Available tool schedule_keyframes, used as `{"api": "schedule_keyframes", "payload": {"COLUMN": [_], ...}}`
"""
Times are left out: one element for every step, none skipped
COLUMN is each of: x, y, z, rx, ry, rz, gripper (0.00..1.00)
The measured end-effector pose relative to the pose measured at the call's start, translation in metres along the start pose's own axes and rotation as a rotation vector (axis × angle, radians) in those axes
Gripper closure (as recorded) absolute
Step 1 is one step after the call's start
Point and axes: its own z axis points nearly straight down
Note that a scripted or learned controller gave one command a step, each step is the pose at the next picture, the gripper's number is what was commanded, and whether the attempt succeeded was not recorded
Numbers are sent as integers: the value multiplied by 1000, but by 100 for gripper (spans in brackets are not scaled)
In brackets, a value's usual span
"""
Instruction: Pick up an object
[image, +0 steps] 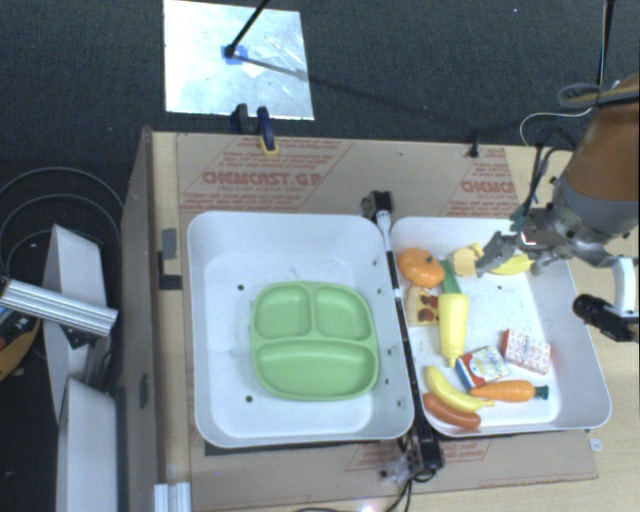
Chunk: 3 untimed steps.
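Note:
My gripper (516, 256) hangs over the back of the right bin (585, 375), its fingers spread open. A yellow toy fruit (513, 266) lies in the gap between the fingers, and I cannot tell whether they touch it. A small pale yellow piece (463, 261) and an orange toy pumpkin (421, 268) sit just to its left. Further forward lie a yellow corn cob (453, 325), a banana (449, 388), a carrot (506, 391), a red sausage (450, 415) and two small boxes (527, 350), (481, 365).
The left bin (215, 270) holds a green divided plate (314, 339). A black clamp (380, 207) sits on the ridge between the bins. The arm's orange band (605, 150) rises at the right edge, and cardboard surrounds both bins.

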Motion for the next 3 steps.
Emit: {"api": "schedule_keyframes", "payload": {"x": [39, 36, 100], "y": [-25, -21, -46], "z": [120, 102, 4], "rx": [13, -2, -8], "ry": [4, 0, 3], "rz": [-3, 0, -8], "gripper": [0, 100, 100]}}
